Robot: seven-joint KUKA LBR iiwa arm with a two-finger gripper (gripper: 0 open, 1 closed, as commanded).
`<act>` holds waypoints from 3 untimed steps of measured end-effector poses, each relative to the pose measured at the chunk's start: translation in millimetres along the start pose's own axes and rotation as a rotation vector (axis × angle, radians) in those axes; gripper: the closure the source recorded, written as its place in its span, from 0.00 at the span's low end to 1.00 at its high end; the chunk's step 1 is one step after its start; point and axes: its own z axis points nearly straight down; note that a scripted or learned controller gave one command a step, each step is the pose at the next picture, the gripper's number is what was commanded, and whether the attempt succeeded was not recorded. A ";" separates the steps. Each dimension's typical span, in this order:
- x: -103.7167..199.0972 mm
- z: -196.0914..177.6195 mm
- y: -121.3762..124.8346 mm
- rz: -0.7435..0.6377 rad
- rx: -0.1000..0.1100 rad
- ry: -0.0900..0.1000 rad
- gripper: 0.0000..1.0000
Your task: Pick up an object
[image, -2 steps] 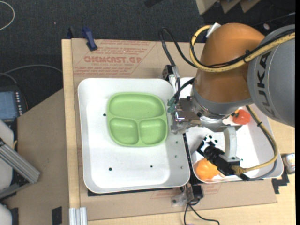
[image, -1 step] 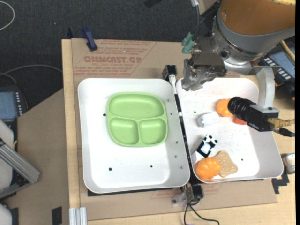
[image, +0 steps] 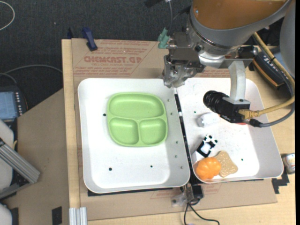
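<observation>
My gripper (image: 174, 81) hangs over the far end of the divider between the two bins, pointing down at the back edge. Nothing shows between its tips. In the right bin (image: 262, 163) lie an orange round object (image: 207, 168), a tan cracker-like piece (image: 227, 163) touching it, a small black-and-white object (image: 206, 146), and a small pale grey object (image: 203, 120). All of these sit nearer the front than the gripper. A green three-compartment plate (image: 137, 119) rests in the left bin (image: 93, 139).
A black cylindrical unit (image: 224, 105) on a white bracket hangs over the right bin's middle, with cables trailing to the right. The arm's large body covers the bin's back right. Cardboard (image: 117, 55) lies under both bins.
</observation>
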 end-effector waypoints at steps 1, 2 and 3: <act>12.9 10.5 53.5 0.004 0.000 -0.001 1.00; -3.8 117.3 -17.8 0.005 0.019 -0.005 1.00; -60.3 264.5 28.5 0.012 0.016 -0.007 1.00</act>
